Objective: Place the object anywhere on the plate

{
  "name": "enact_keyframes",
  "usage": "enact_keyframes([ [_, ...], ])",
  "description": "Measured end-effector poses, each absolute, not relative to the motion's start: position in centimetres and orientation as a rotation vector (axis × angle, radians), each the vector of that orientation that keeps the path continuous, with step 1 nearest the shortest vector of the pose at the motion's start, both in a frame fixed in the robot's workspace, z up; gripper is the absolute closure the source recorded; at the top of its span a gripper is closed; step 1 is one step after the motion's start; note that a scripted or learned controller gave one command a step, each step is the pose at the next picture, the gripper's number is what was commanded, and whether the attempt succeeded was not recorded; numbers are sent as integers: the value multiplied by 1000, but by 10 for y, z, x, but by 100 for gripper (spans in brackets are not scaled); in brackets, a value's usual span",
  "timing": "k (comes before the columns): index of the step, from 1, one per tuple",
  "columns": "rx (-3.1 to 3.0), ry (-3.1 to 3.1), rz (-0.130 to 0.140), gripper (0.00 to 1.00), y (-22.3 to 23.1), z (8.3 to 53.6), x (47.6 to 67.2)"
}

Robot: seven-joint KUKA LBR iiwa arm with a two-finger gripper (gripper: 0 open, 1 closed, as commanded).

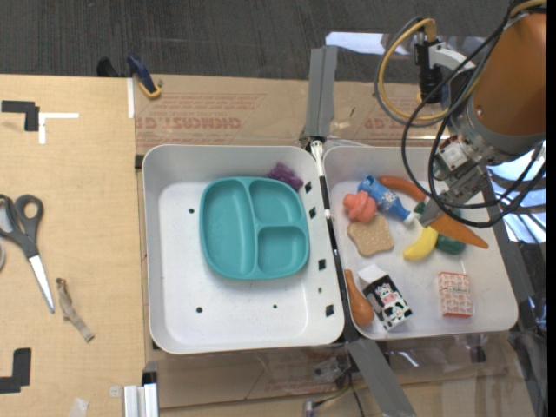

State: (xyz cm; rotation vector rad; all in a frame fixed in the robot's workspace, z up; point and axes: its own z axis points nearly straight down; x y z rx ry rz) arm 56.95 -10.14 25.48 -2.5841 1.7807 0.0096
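Observation:
A teal divided plate (255,228) lies in the left white bin (174,320) with nothing on it. My gripper (428,214) hangs over the middle of the right bin (491,315), just above a yellow banana (421,245) and beside an orange carrot (460,231). Close by lie a blue bottle (389,199), a red toy (360,206) and a slice of bread (371,236). The arm's wrist and cables hide part of the bin's back right.
A purple piece (285,175) lies at the left bin's back edge beside the plate. The right bin's front holds a milk carton (387,300), a hot dog (357,298) and a pink box (454,294). Scissors (30,241) lie on the bench at far left.

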Motion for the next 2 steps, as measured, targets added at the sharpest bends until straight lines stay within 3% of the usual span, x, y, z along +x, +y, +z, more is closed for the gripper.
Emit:
enact_keyframes([
  [1, -2834, 1344, 5, 100, -153, 276, 548],
  [2, -3066, 662, 6, 100, -185, 162, 556],
])
